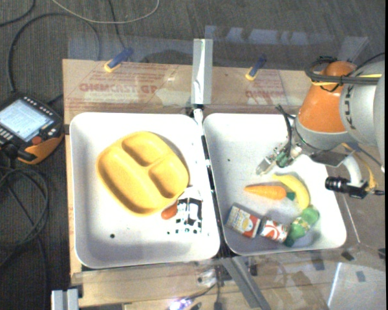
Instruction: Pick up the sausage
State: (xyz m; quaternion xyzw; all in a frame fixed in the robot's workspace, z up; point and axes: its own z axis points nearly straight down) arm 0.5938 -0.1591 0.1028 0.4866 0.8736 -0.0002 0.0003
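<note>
Here, two white bins are seen side by side on the bench, and the arm point(339, 112) is reached in from the right, over the right bin point(246, 141). The gripper point(271, 164) is poised low near the middle of that bin, just above the carrot; nothing is seen clamped in it, and how far it is parted cannot be told from this slant. Its tip appears close to the bin floor, but contact cannot be confirmed. The carrot point(266, 190) is laid crosswise just below the gripper, with a banana point(300, 190) curved beside it toward the right wall. Along the near edge of the right bin a small carton point(243, 221), a red and white can point(273, 230) and a green bottle point(304, 223) are lined up, touching or nearly so. In the left bin point(90, 237) a yellow divided plate point(142, 171) is set near the centre. The sausage point(169, 212), a small reddish piece, is found against the plate's near right rim, partly tucked under it, toward the bin's near right corner and well apart from the gripper. A dark speckled patch point(189, 215) is seen just beside it.
</note>
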